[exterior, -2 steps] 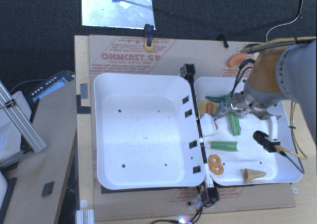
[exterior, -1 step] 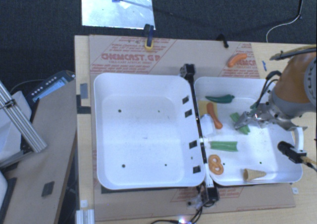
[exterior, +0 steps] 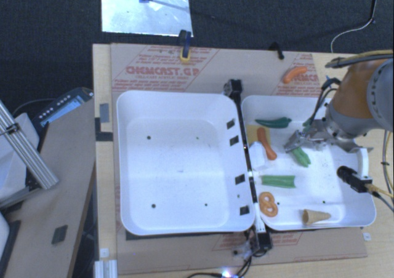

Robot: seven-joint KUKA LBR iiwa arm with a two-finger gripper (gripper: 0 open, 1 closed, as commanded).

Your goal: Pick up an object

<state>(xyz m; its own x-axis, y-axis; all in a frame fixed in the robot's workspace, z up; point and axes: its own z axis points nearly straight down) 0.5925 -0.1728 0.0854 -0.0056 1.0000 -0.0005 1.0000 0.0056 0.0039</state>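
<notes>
The left bin (exterior: 178, 160) is seen beside the right bin (exterior: 351, 203) on the counter (exterior: 160, 64). In the right bin, from the left, an orange carrot (exterior: 266, 143), a pretzel (exterior: 268, 203), a dark green pepper (exterior: 274, 122), a green pod (exterior: 278, 180) and a cone (exterior: 315, 215) are noted. The gripper (exterior: 294, 143) is positioned over the bin's upper middle, just beside a small green piece (exterior: 301, 157). Whether the gripper is open or closed cannot be told. An orange piece (exterior: 295, 74) lies on the counter behind the bin.

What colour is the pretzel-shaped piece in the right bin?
Orange; the pretzel-shaped piece shows clearly in the camera view.
</notes>
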